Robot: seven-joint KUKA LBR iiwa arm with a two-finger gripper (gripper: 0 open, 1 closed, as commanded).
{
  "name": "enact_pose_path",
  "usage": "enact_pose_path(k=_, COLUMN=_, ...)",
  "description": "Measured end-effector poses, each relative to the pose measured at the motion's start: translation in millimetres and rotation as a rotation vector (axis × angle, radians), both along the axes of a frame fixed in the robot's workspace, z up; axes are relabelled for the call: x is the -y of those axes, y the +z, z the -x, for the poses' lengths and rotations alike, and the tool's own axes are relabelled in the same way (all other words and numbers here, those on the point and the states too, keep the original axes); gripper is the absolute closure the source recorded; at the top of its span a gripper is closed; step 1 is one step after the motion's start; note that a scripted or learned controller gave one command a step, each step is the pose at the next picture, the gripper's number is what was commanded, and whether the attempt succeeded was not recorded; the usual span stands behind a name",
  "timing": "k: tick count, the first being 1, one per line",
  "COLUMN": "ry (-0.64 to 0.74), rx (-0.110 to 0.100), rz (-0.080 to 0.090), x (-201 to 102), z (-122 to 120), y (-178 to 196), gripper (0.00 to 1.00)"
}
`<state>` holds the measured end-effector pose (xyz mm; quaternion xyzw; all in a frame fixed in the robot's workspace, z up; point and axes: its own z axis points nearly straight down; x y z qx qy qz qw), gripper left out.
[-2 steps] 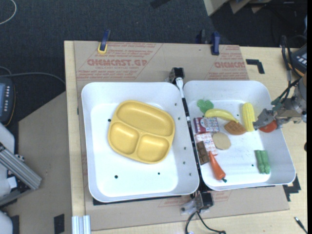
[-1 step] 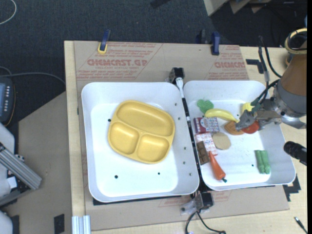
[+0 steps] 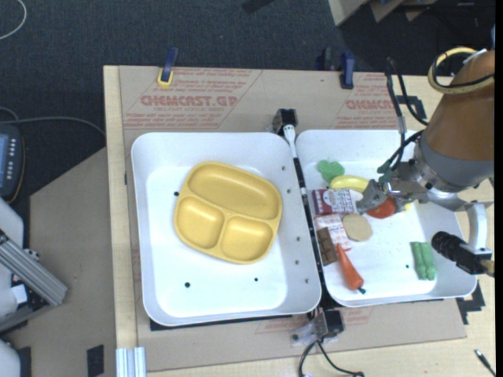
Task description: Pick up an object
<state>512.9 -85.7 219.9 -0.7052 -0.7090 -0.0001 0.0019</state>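
gripper point(image 3: 376, 200) hangs low in the middle of the right bin point(image 3: 393, 289), its tip down among the toy food beside a red piece point(image 3: 383, 209); whether it is spread or closed, or has anything between its tips, i cannot tell from this slant. the arm point(image 3: 464, 124) reaches over that bin's right rim, likely so the wrist can drop straight onto the pile.

candidates to pick lie crowded near the bin's left wall: a yellow banana point(image 3: 350, 183) just under a green piece point(image 3: 331, 169), a printed packet point(image 3: 333, 202), a tan round piece point(image 3: 357, 228) and an orange carrot point(image 3: 350, 267) toward the near edge. a green pod point(image 3: 424, 260) lies apart by the near right corner, easier to reach cleanly.

left bin point(image 3: 157, 273) carries a yellow divided plate point(image 3: 228, 210) at its centre, seemingly a drop-off place.
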Motion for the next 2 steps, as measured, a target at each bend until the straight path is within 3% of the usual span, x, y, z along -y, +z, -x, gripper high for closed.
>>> enact_pose_path(k=2, ry=0.000, rx=0.002, rz=0.001, x=-89, z=-4, y=1, gripper=1.00)
